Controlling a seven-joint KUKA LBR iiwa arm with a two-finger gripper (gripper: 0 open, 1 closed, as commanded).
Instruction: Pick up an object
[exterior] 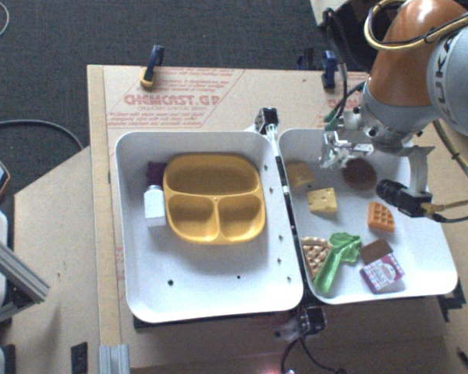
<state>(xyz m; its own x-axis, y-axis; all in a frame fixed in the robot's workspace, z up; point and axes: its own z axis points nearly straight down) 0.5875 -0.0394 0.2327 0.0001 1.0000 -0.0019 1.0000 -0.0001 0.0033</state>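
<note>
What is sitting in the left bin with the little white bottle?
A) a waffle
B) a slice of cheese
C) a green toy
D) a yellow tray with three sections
D: the yellow tray with three sections lies in the left bin, right beside the white bottle. The green toy, waffle and cheese lie in the right bin.

Left bin [132,287]: tray [214,197], bottle [154,204] at its left. Right bin [444,267]: cheese [322,201], waffle [381,217], packet [382,273].
</note>
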